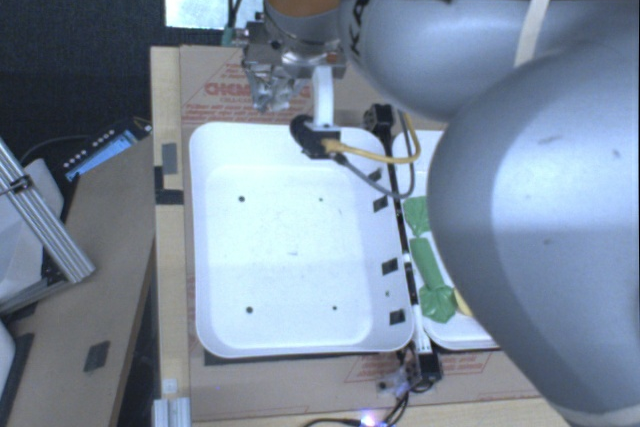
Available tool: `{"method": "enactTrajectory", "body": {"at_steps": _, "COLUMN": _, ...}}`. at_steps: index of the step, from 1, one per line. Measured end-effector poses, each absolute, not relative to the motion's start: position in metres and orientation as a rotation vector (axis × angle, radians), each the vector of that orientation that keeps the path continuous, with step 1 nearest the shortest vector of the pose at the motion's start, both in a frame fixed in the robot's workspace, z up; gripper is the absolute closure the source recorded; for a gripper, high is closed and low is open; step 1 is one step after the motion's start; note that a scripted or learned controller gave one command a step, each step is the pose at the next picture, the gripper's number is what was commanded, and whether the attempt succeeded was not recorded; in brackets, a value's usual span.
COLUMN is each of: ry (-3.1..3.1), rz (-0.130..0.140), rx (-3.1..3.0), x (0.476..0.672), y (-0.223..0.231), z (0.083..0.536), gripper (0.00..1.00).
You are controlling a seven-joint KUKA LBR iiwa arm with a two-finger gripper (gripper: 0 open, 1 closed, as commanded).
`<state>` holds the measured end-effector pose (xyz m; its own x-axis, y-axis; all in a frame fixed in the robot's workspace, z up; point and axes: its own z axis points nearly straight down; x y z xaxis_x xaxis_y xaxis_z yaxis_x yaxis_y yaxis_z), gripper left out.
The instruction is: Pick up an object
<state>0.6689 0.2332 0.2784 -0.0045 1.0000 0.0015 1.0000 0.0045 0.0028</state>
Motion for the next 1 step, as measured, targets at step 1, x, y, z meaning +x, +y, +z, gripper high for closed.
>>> {"method": "enactTrajectory", "body": {"at_steps": 1, "ry": 2.218, "rz": 0.001, "rx": 2.222, "x": 0.6692, "y": 0.1934, "z": 0.2861, "gripper": 1.0}}
